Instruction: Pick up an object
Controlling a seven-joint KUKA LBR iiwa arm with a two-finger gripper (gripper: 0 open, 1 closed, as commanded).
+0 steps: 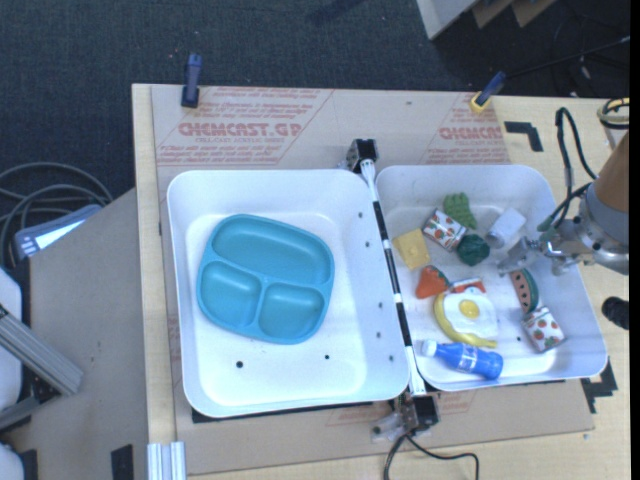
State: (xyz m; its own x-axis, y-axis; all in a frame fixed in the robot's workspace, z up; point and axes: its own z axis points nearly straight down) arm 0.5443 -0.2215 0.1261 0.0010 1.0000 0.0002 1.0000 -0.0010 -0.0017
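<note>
From the camera above the bench (pixel 250 118), the left bin (pixel 190 268) held a blue divided plate (pixel 265 278) lying flat near its middle. The right bin (pixel 580 353) carried the toys: a green piece (pixel 459 208) at the far side, a small red and white box (pixel 443 230) just beside it, a dark green lump (pixel 473 250) to the right of that box, a yellow block (pixel 411 247) near the divider, an orange wedge (pixel 430 282), a fried egg (pixel 467 315) close to the centre, a blue bottle (pixel 464 358) lying on its side at the near edge, a watermelon slice (pixel 524 290) and a second red and white box (pixel 542 329) toward the right wall. The arm (pixel 605 223) reached in from the right, and the tool (pixel 515 253) hung over the bin's right half, near the watermelon slice and the dark green lump. Whether the tool stood wide or narrow could not be told, and nothing was plainly seen in it.
</note>
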